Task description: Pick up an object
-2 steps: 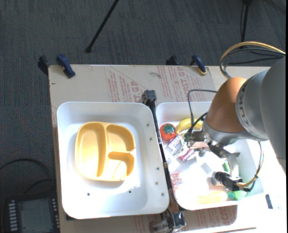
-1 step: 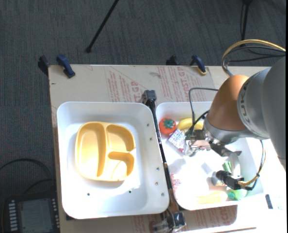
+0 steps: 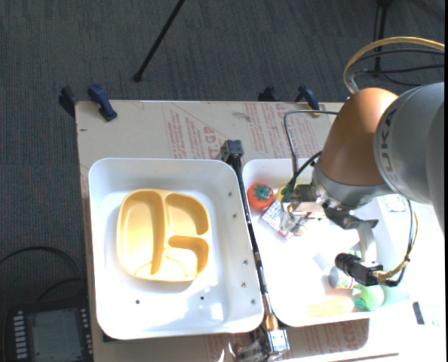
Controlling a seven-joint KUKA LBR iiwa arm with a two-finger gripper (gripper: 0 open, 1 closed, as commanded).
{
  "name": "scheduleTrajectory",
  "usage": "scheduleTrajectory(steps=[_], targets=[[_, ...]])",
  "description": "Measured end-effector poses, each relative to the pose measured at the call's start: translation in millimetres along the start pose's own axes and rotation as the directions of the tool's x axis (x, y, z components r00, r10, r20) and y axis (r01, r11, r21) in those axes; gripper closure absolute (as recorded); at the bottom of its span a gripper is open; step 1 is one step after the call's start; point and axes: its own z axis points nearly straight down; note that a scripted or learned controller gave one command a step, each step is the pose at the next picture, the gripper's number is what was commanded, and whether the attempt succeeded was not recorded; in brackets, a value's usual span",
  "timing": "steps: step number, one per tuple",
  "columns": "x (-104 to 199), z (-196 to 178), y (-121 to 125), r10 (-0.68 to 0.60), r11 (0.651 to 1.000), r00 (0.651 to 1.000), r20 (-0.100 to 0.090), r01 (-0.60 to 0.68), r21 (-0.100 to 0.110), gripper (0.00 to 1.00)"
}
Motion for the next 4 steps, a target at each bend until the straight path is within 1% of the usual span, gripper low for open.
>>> scheduleTrajectory(steps=[1, 2, 3, 4], targets=[[-29.4, 0.7, -46.0, 0.004, 1.000, 1.000, 0.000, -0.004, 0.003, 1.00], [-75.9, 40.2, -22.0, 0.005, 1.000, 1.000, 0.000, -0.005, 0.003, 1.00], [-75.6, 39.8, -21.7, 0.006, 1.000, 1.000, 0.000, -0.006, 0.002, 0.00], [-62.4, 101.7, 29.0, 0.002, 1.000, 1.000, 0.000, -0.002, 0.004, 0.00]])
